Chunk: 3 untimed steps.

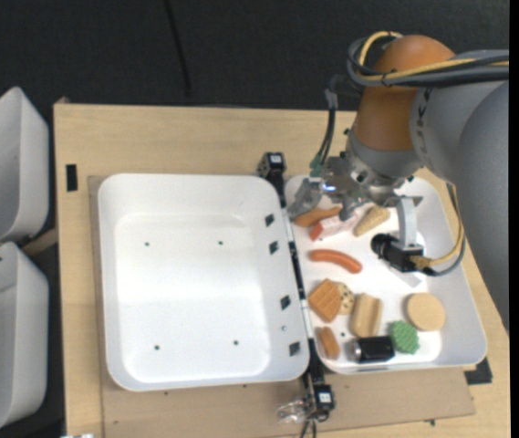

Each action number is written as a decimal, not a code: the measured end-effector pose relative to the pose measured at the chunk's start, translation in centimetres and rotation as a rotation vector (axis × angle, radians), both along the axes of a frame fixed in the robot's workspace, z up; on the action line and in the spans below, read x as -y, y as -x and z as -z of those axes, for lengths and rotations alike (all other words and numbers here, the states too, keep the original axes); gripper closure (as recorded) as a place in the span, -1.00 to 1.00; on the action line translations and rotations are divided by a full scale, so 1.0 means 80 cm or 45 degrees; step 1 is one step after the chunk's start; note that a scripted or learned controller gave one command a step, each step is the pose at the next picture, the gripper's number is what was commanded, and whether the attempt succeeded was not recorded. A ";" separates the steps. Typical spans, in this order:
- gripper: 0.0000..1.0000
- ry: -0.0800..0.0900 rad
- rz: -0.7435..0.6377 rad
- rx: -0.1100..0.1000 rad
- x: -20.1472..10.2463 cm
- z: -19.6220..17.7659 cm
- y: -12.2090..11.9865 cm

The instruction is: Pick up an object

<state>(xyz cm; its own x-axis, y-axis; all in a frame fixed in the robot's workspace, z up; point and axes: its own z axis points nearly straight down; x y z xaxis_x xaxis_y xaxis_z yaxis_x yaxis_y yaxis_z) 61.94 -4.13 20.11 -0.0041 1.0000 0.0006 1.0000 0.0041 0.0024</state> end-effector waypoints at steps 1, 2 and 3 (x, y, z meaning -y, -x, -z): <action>-1.00 0.004 0.011 -0.007 0.040 0.001 0.074; -1.00 0.001 0.010 -0.014 0.079 0.128 0.107; -1.00 0.003 0.001 0.006 0.080 0.124 0.015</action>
